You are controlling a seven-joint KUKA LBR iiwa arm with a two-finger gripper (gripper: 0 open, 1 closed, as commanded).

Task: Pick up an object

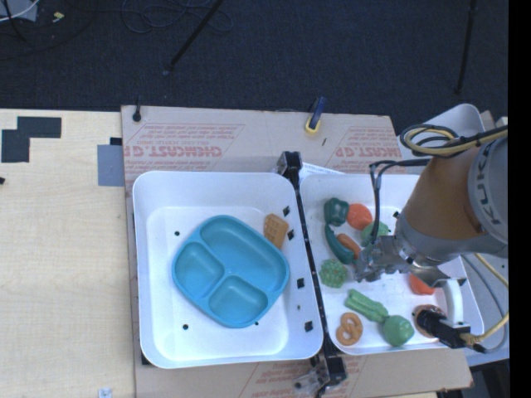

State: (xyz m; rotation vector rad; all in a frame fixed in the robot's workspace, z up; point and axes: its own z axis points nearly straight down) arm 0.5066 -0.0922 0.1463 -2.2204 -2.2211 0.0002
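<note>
Pincer (371, 265) low in right bin (473, 309), finger state unclear, green broccoli toy (333, 273) just left of it, green pickle (367, 305) just below.

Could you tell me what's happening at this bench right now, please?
A grey arm has reached from the right into the right bin, which is littered with toy food. Its claw is down among the pieces, next to a green broccoli-like toy and a green pickle; whether it grips anything is unclear. A pretzel lies near the front edge. The left bin holds a blue tray and a waffle.
</note>
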